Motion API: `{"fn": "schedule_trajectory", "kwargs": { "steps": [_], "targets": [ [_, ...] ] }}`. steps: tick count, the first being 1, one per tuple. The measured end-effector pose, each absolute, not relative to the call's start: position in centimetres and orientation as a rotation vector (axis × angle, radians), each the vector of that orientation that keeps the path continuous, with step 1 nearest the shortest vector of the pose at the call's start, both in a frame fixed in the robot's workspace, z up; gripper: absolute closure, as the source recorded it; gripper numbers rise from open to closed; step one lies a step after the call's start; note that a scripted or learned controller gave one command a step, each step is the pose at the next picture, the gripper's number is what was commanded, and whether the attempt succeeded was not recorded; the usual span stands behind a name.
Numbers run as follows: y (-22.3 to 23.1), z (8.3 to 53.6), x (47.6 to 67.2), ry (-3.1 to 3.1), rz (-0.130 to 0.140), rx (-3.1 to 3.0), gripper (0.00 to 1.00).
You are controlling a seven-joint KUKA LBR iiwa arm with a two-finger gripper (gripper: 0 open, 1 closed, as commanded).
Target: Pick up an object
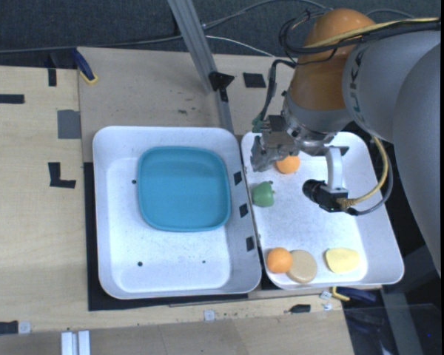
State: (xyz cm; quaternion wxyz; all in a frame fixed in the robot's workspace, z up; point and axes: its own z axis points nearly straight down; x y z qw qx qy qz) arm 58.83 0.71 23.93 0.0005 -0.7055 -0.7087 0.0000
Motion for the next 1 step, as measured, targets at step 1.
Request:
{"fn": "schedule_trajectory", "kwargs": {
  "steps": [1],
  "targets": [
    [6.52, 24.5, 58.94, -2.227, -0.001, -2.215, 1.0]
  ]
}}
